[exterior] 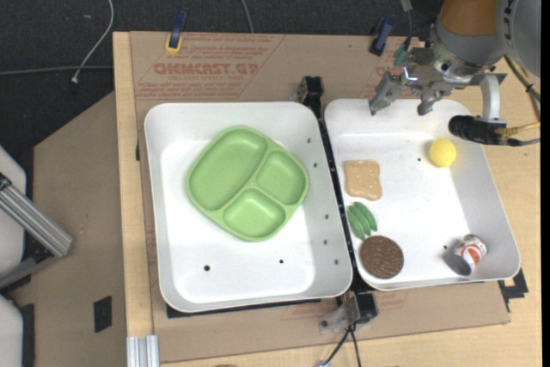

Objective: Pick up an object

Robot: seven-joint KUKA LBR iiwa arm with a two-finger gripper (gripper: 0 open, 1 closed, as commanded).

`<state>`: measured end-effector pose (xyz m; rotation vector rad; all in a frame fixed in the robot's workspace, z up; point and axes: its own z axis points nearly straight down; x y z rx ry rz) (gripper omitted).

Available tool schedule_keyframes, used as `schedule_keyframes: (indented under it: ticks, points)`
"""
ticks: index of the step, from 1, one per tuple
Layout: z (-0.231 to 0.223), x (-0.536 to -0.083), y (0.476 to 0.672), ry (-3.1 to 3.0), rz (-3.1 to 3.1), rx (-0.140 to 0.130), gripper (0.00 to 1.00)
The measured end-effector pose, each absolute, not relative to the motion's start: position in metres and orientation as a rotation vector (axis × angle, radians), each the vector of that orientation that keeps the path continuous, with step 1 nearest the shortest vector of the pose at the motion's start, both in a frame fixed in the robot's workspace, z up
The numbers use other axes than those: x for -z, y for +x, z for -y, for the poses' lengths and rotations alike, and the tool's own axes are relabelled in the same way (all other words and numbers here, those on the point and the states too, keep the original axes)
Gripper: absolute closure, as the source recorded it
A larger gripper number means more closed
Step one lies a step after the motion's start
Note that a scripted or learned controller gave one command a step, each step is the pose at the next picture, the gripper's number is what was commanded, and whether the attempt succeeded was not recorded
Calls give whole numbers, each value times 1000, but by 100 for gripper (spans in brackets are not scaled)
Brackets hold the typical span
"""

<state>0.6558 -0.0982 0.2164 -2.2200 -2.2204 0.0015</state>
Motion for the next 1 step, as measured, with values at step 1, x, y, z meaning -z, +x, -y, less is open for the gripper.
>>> schedule_keyframes:
  ticks: [1]
  points:
    - [98,-217,656,-2220,2221,-1,0]
